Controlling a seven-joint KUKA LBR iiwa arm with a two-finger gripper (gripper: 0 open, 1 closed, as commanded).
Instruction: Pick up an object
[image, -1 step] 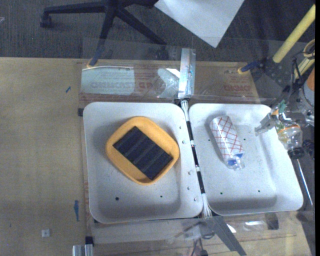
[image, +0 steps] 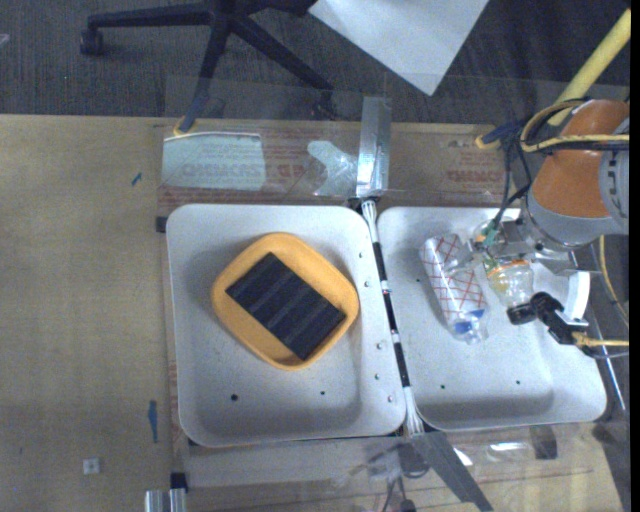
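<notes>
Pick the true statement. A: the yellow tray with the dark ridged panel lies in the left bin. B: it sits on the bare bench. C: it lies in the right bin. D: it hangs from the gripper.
A: the yellow tray rests inside the left bin.

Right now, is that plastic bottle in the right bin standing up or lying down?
Lying down: the plastic bottle rests on its side on the right bin floor.
</notes>
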